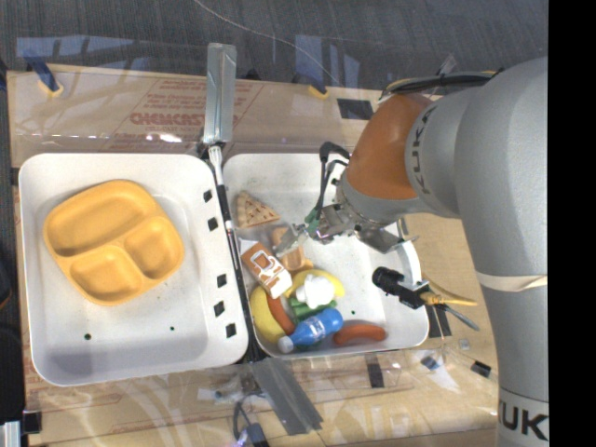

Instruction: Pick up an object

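I've got the gripper (303, 234) low in the right bin (279, 168), fingertips just right of the centre divider (222, 220). Whether the claw is open or shut, I can't tell from here; the tips blur into the clutter.

The nearest candidate is the orange-and-white packet (264, 270), lying just near and left of the tips, close enough that it may be touching. Its long axis runs diagonally, far-left to near-right. The waffle wedge (253, 210) sits just left and far of the tips, almost against the divider.

Room is tight. The near-left of this bin is a heap: banana (269, 313), blue bottle (315, 329), sausage (359, 333), something white on green (315, 291). My judgement: any close on the packet risks dragging a neighbour. The far part of the bin floor is bare, so lifting up and away looks cleanest. The left bin carries the yellow divided tray (112, 240).
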### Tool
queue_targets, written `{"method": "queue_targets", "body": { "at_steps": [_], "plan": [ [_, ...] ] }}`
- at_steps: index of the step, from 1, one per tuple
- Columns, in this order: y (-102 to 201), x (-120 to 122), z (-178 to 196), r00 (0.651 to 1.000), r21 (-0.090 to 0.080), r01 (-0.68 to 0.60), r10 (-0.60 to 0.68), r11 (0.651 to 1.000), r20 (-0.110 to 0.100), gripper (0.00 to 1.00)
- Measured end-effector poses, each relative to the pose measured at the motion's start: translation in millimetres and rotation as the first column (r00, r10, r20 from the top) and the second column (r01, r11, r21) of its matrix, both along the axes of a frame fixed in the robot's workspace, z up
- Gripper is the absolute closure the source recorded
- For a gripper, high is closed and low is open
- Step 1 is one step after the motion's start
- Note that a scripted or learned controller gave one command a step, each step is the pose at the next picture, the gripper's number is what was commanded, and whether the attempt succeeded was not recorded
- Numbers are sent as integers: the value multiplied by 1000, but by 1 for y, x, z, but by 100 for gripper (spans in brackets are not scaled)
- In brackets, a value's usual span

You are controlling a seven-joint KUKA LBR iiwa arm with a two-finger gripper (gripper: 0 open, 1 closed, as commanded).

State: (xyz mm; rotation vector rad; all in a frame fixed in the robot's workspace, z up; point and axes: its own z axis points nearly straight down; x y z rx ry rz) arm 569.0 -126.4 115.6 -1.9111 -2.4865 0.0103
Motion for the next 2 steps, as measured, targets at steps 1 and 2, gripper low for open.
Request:
{"method": "queue_targets", "body": {
  "at_steps": [1,2],
  "plan": [
    [-20,-9,-24,992,3,-128,128,992,6,0],
    [-20,-8,-13,991,4,-132,132,991,6,100]
  ]
}}
